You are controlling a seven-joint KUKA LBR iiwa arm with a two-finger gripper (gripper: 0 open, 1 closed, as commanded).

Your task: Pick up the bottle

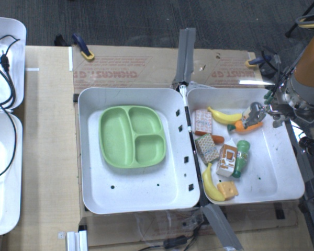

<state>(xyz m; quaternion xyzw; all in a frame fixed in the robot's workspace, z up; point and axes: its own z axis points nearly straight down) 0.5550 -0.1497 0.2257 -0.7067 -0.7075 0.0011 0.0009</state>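
Observation:
The bottle (pixel 241 159) is small and green with a green cap. It lies in the right bin (pixel 275 184), its cap pointing to the far side, right beside an orange juice carton (pixel 227 160). My gripper (pixel 255 112) reaches in from the right and hangs over an orange carrot-like toy (pixel 249 125) near the bin's far side. It is up and to the right of the bottle and not touching it.
The right bin also holds a banana (pixel 224 115) at the back, another banana (pixel 211 184) with a cheese wedge (pixel 229 191) at the front, and two patterned packets (pixel 203 122) (pixel 207 148). A green divided plate (pixel 132 136) lies in the left bin (pixel 94 192).

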